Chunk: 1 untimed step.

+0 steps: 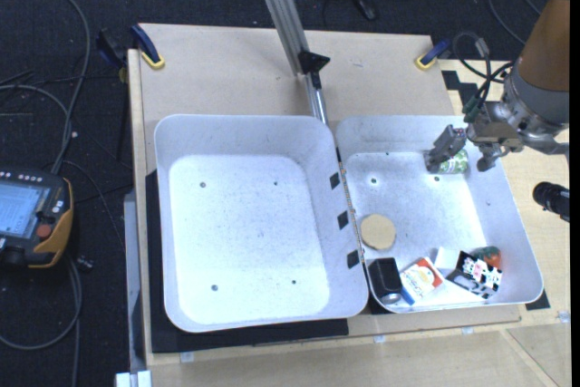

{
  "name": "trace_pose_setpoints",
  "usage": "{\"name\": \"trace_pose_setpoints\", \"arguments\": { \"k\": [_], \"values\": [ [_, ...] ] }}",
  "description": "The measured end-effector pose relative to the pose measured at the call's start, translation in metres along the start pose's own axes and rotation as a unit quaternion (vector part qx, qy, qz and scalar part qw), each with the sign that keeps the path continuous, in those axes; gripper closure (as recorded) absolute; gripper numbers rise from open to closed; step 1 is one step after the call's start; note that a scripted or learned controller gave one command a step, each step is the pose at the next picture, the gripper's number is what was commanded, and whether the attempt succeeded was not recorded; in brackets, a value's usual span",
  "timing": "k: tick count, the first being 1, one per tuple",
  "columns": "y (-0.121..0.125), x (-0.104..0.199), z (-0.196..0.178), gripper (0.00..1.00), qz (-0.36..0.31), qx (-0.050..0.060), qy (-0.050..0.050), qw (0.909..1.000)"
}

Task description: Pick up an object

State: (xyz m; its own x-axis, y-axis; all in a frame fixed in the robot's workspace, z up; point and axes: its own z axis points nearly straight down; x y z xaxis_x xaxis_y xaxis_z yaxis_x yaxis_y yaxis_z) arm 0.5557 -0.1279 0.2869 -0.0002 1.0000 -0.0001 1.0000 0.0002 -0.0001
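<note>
The claw partly hides a small green object.

We take the right bin as our landmark. It sits on the counter, touching the left bin along its left wall. Inside it, near that left wall, lies a round disc. Along its near edge we find a flat box in the near-left corner, a small carton just right of that, and a patterned packet toward the near-right corner. At its far-right part the claw hangs over a small crumpled item. A slanted rail stands behind its far-left corner.
</note>
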Motion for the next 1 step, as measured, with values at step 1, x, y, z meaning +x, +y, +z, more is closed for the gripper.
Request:
{"name": "trace_pose_setpoints", "arguments": {
  "k": [1],
  "values": [
    [0.0002,0.0001,-0.0101,1.00,0.000,0.000,0.000,1.0000]
  ]
}}
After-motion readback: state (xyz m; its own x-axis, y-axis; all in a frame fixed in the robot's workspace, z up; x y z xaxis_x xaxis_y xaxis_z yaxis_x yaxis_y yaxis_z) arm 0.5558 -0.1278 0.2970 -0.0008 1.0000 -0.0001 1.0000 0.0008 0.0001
